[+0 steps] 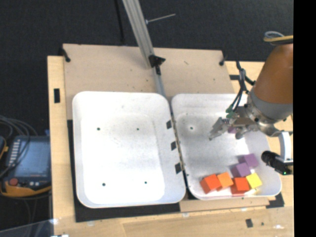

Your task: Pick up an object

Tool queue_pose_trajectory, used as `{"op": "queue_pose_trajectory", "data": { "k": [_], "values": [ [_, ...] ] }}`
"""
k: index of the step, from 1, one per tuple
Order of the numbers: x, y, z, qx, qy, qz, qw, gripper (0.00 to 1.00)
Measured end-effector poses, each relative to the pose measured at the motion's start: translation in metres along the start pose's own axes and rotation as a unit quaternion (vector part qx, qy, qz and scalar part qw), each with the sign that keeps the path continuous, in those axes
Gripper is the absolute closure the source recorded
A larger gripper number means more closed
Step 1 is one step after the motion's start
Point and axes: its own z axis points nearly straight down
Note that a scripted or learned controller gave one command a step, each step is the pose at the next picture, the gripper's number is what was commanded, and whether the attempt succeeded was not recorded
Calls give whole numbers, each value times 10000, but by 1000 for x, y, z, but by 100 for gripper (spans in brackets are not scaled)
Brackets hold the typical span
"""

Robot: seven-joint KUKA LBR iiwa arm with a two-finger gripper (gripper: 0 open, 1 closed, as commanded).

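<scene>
Several small blocks lie bunched in the front right corner of the right bin [197, 112]: an orange block [211, 183], a lighter orange block [224, 178], a red-orange block [241, 184], a yellow block [254, 180] and two purple blocks [245, 165]. My gripper [227, 132] hangs over the middle of the right bin, behind the blocks and apart from them. Its fingers stand spread open, and I see no block clearly held between them.
The left bin [121, 147] lies beside the right one, with clips along the shared edge. A metal post [143, 33] slants up from behind the bins. The arm's orange band [276, 73] looms over the right bin's far right side.
</scene>
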Motion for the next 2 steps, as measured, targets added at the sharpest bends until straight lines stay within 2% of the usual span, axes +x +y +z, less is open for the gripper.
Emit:
{"op": "queue_pose_trajectory", "data": {
  "k": [1,2],
  "values": [
    [-1,4,43,1,0,-3,10000,0],
    [1,-3,89,7,2,-4,10000,0]
  ]
}}
